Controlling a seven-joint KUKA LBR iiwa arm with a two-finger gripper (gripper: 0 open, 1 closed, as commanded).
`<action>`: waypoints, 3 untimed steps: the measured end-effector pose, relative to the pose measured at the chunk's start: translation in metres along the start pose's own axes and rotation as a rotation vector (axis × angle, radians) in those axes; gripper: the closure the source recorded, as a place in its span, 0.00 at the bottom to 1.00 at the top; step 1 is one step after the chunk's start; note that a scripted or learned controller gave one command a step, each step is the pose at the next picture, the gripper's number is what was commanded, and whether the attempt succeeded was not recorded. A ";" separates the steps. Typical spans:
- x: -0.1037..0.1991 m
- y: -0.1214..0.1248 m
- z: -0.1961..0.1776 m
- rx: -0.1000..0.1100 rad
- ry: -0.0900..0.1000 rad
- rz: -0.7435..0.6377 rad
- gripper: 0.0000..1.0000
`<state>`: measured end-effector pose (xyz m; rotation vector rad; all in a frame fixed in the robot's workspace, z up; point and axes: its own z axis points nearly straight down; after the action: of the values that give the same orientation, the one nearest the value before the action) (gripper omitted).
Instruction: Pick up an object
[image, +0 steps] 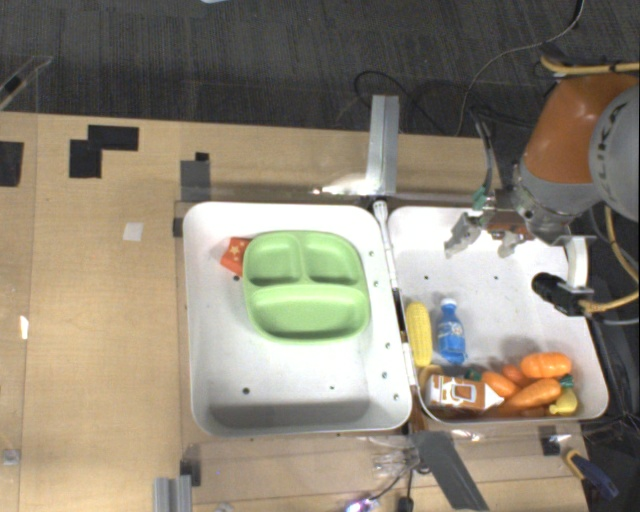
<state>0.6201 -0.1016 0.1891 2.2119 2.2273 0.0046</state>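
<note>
My gripper (485, 238) hovers over the far part of the right bin (500, 290), open, with nothing between its fingers. Below it, along the bin's near side, lie a yellow corn cob (419, 333), a blue bottle (451, 332), a brown and white bottle (462, 392) and two orange carrots (541, 366). A small yellow piece (566, 403) sits in the near right corner. All of these lie well apart from the gripper.
The left bin (280, 400) holds a green divided plate (305, 283) with a red item (233, 256) poking out at its left edge. A metal post (384, 150) stands behind the divider between the bins. Cables run behind the arm.
</note>
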 end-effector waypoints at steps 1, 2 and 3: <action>0.005 0.017 -0.001 -0.003 0.000 0.115 0.00; 0.012 -0.023 0.099 -0.008 0.000 0.115 0.00; 0.012 -0.096 0.098 -0.010 0.000 0.030 0.00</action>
<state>0.5243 -0.0907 0.0906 2.2401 2.1885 0.0156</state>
